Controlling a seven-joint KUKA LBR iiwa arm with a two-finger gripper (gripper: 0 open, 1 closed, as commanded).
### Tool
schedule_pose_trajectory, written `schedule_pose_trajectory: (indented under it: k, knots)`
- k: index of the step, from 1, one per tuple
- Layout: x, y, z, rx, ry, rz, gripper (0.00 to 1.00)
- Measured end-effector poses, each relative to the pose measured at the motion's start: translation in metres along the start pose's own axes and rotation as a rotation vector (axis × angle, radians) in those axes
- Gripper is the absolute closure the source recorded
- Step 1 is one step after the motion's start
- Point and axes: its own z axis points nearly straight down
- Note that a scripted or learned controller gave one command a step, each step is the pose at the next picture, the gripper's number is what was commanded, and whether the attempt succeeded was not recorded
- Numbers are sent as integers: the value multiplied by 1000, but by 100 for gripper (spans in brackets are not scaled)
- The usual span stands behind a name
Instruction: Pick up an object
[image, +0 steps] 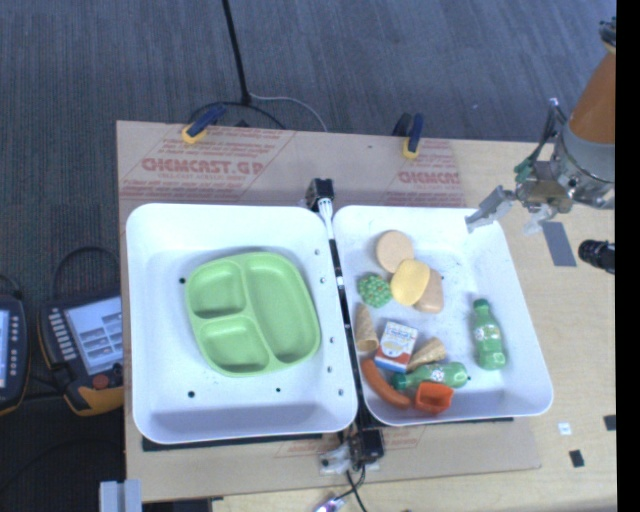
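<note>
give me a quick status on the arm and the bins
Gripper open, holding nothing, over the right bin's far right corner. Toy food piled in that bin, green bottle lying apart, untouched. Green tray in the left bin.

green divided tray (252, 312), white bins (150, 250), green bottle (488, 336)

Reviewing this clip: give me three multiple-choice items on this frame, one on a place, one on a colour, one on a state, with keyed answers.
1. Where is the gripper?
A. Over the left bin
B. Above the right bin's far right corner
C. Inside the tray

2. What colour is the divided tray?
A. Green
B. Red
C. Blue

3. How does the green bottle stand?
A. Held by the gripper
B. On the tray
C. Lying alone in the right bin

Answers: 1 B, it hangs near that corner; 2 A, plainly green; 3 C, it lies apart from the toy pile.
</note>
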Motion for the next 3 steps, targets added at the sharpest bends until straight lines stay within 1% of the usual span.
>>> schedule_pose_trajectory:
  k: [1,2,3]
  knots:
    - [5,-70,109,1,4,-201,0]
    - [6,-87,147,-11,9,-460,0]
    - [1,-86,137,-22,-10,-457,100]
